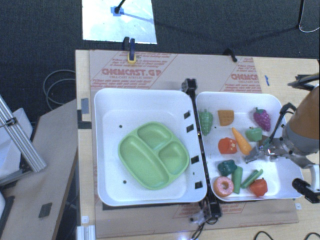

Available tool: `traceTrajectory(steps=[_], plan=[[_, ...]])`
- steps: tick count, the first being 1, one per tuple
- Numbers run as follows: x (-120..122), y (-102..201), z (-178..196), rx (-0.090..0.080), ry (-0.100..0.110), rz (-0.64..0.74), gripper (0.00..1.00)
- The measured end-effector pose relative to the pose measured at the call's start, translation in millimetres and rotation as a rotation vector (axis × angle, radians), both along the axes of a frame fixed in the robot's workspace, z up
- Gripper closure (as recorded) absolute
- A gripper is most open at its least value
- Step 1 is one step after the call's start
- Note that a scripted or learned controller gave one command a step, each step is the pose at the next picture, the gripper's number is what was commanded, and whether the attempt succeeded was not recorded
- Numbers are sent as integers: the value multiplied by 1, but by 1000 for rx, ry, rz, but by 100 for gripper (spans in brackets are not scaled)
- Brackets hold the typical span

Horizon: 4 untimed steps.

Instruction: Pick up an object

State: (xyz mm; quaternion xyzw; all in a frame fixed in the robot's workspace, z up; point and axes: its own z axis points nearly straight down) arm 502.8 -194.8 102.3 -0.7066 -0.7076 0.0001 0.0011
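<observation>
The round pink-frosted toy doughnut (223, 185) is lying at the right white bin's (240, 100) front edge, untouched. The gripper (255, 155) is hovering low nearby, beside the orange plastic carrot (241, 140); nothing is sitting between its fingers, so the pick is not yet done.

A robotics lab; two white bins (150, 96) on a cardboard-covered bench (175, 66); aluminium framing (20, 139); loose cables (57, 84).

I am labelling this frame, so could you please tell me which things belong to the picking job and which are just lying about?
Job:
tool
carrot
tomato
grapes
donut
right bin

Lying about:
green divided plate
left bin
yellow clamp
</observation>
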Motion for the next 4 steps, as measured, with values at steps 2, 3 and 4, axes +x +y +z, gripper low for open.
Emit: traceTrajectory(steps=[2, 3, 4], plan=[[1, 0, -7, -2, -5, 0, 100], [3, 3, 37, -3, -7, 2, 100], [3, -2, 100, -5, -10, 3, 100]])
